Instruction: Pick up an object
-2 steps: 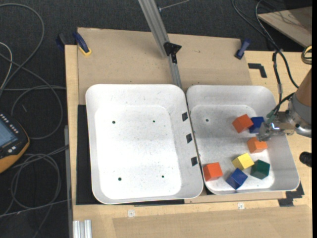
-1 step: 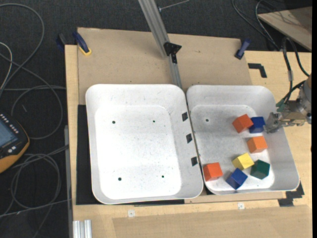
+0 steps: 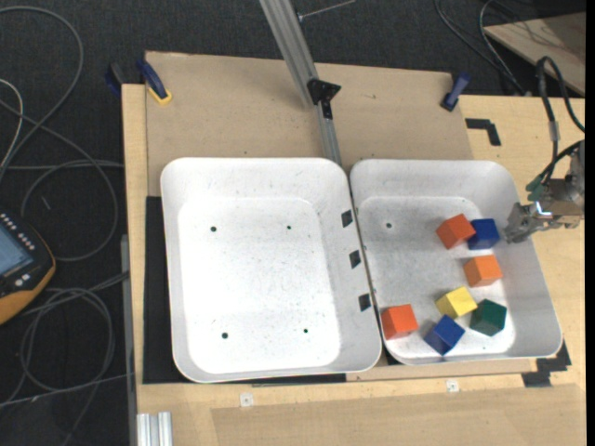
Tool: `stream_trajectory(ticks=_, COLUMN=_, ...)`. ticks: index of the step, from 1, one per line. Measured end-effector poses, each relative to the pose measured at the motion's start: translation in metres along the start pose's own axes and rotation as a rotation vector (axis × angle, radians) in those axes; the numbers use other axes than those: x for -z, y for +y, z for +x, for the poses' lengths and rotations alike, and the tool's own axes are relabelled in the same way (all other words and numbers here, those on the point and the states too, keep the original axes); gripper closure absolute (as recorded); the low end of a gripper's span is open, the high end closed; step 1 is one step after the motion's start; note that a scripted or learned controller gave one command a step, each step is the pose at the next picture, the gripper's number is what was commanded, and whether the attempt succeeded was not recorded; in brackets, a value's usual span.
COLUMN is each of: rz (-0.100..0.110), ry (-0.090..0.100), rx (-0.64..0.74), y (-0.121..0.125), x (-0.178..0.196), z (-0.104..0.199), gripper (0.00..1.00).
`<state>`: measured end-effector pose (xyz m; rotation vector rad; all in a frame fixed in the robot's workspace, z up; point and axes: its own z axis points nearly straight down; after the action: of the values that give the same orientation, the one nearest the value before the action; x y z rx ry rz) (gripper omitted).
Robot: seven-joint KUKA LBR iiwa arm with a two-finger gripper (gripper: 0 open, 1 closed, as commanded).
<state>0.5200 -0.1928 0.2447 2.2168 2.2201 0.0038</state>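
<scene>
**Presently: seven small blocks, right bin, none in the claw**

Counter [image 3: 279,110]: bare tan board carrying two shallow white bins side by side.

Left bin [image 3: 186,203]: wide floor, low rounded walls.

Right bin [image 3: 418,179]: holds every candidate. Low walls all round; the far-left half of its floor is open, giving the freest room for a descent.

Claw [image 3: 522,223]: at the right bin's right rim, just beside the blue block; too small and blurred to tell whether it is spread or pressed together. Nothing shows between its tips.

Blocks, all likely light, rigid, flat-faced and not fragile; best taken across two opposite flat sides:
- Orange block [image 3: 455,230], touching the blue block [image 3: 483,233] on its right; crowded on that side.
- Second orange block [image 3: 482,269], standing apart, faces free.
- Red-orange block [image 3: 400,320], alone near the front wall; the easiest pick, in my judgement.
- Yellow block [image 3: 457,301], dark blue block [image 3: 444,334] and green block [image 3: 488,317], clustered near the front-right corner; walls and neighbours limit clearance.
</scene>
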Motion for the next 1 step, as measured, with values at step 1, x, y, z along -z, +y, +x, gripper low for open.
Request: stream_trajectory(ticks=1, rz=0.005, ry=0.003, rx=0.004, y=0.0138, x=-0.0098, z=0.0488, gripper=1.0)
